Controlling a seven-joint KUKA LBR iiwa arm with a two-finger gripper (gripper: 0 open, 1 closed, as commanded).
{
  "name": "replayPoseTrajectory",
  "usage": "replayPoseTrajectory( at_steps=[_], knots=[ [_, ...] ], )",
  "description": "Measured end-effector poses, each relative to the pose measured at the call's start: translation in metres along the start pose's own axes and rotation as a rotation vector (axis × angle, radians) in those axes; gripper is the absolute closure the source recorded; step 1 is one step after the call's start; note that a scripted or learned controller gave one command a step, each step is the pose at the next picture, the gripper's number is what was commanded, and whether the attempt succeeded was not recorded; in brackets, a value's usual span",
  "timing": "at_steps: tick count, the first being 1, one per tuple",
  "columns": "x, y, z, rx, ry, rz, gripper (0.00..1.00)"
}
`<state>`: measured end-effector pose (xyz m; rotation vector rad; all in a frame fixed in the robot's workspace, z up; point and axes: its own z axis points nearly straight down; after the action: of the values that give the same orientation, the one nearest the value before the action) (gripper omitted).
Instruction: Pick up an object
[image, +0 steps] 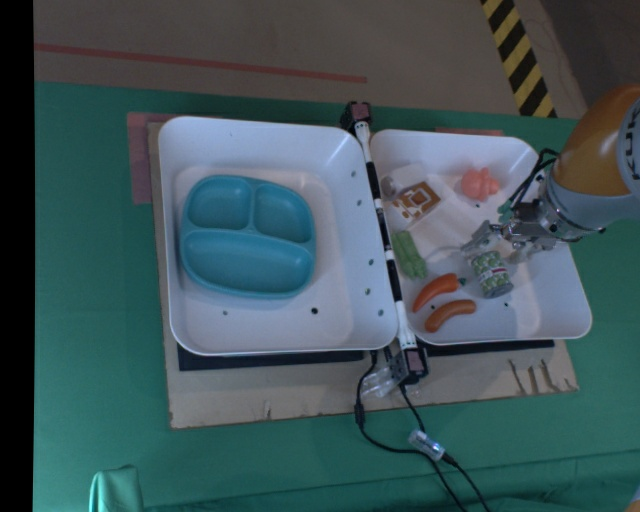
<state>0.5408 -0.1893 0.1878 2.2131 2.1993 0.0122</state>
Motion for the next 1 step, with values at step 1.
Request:
replayPoseTrajectory(
  at_steps=[1],
  knots=[
    [0.0222, -0.0085, -0.0004, -0.001, -0.003, 0.001, 0.00]
  ],
)
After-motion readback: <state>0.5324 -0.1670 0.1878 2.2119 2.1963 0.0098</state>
